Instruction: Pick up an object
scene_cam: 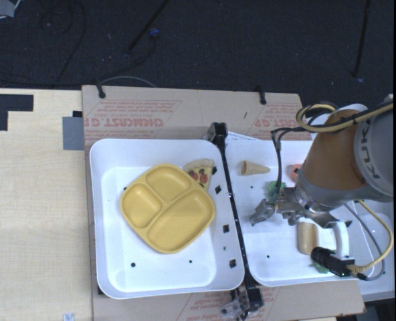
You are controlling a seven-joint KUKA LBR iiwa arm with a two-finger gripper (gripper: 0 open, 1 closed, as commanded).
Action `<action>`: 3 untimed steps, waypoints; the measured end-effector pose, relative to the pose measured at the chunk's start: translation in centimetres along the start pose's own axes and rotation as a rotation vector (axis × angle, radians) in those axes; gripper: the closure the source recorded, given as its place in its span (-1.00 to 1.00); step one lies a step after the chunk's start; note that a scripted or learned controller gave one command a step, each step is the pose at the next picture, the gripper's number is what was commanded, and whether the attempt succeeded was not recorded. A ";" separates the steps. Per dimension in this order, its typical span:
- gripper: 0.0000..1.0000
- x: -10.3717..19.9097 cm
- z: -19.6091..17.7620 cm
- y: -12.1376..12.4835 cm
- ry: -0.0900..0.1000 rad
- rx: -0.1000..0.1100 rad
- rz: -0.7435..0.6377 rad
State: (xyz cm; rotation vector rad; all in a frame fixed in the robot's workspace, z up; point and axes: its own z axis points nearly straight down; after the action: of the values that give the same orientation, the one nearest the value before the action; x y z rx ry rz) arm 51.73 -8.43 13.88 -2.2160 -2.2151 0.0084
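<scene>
In the right bin (271, 259) my gripper (266, 210) hangs low over the bin's middle, with the orange-banded wrist behind it to the right. A small green object (273, 190) lies right beside the gripper's upper side. A cone-shaped tan piece (255, 168) rests near the bin's far edge. A tan bread-like piece (307, 237) lies under the arm at the right. A red bit (295, 172) peeks out at the arm's edge.
The left bin (111, 246) holds a yellow divided plate (168, 207) and a pizza-slice toy (200, 172) at its top right. A black divider (230, 206) separates the bins. Cables (368, 246) loop around the arm at the right.
</scene>
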 end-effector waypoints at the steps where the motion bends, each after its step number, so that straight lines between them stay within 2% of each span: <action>1: -1.00 0.1 5.3 0.0 -0.001 -0.005 0.001; 2: 1.00 -0.1 4.0 0.0 -0.001 -0.005 0.006; 3: 1.00 0.0 -0.9 -1.0 -0.002 -0.010 0.003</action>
State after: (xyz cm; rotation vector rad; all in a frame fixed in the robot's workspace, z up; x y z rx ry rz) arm 50.73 -8.45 14.79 -2.2256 -2.2170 -0.0005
